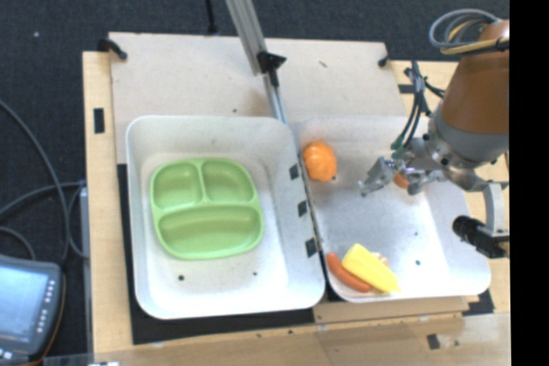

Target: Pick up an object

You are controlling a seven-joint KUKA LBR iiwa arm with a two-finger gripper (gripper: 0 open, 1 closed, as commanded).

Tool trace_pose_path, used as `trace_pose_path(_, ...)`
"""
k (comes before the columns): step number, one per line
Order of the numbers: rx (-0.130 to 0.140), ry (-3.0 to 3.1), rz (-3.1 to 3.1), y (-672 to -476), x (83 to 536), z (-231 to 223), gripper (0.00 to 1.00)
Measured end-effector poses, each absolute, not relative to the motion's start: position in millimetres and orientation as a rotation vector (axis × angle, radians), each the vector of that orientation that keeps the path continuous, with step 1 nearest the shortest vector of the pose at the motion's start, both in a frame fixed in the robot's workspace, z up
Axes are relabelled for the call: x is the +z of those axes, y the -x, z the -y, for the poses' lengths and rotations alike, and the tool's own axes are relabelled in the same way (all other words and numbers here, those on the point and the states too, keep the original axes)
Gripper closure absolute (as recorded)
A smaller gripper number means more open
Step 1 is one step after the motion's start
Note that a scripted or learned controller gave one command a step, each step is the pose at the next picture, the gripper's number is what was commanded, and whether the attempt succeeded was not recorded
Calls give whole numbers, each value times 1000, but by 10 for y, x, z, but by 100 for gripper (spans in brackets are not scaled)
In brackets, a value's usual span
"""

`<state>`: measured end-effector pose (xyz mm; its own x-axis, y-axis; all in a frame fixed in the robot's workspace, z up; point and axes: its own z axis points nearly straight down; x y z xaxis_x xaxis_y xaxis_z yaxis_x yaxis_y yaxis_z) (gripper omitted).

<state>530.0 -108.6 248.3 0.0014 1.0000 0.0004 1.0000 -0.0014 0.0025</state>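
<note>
Carrot [344, 273] lies flat, long axis slanting toward lower right.

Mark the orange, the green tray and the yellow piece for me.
orange [319, 161], camera view, middle of the fruit
green tray [207, 207], camera view, ridge between compartments
yellow piece [371, 268], camera view, its middle

The middle of the right bin [429, 257] lay open. An orange ball [319, 161] stood near its far-left corner, and a yellow piece [371, 268] and a carrot [346, 273] blocked its near edge.
</note>
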Motion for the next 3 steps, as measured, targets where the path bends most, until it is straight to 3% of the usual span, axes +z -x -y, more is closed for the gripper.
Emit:
trace_pose_path(1, 4, -2222, -2217, -5316, 2576, 1098, 100)
trace_pose_path(2, -8, -2226, -2222, -5497, 1673, 1179, 100)
trace_pose_path(3, -2, -2224, -2215, -5734, 986, 1616, 100)
